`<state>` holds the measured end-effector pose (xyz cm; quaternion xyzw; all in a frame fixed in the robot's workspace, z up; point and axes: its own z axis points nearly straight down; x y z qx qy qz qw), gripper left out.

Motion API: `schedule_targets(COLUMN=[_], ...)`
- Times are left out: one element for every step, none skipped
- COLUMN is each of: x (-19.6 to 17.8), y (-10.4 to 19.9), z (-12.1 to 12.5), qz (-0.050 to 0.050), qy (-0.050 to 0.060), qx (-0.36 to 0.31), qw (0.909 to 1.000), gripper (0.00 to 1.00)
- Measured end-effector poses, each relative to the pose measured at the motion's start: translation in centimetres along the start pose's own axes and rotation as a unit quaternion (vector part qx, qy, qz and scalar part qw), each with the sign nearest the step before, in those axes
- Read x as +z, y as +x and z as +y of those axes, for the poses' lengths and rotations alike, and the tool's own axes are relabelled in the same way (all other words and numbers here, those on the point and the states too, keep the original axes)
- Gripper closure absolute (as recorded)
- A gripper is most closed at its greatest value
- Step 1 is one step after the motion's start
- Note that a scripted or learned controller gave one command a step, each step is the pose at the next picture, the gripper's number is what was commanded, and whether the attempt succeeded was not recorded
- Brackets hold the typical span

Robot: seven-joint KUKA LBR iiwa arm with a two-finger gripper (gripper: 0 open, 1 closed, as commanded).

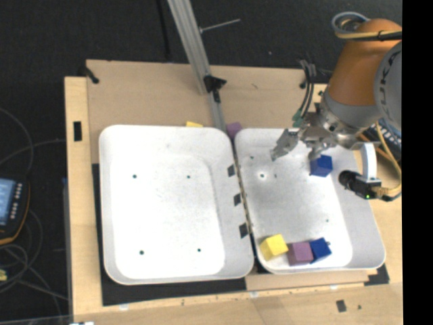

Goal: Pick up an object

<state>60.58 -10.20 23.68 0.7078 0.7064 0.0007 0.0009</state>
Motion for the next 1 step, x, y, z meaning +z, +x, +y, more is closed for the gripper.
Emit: schedule_targets(x=[3.04], y=[-6.83], z=[-4.98], qz=[-0.002], qy=[0.003], qx=[0.003], qw=[1.0000], gripper=[0.00])
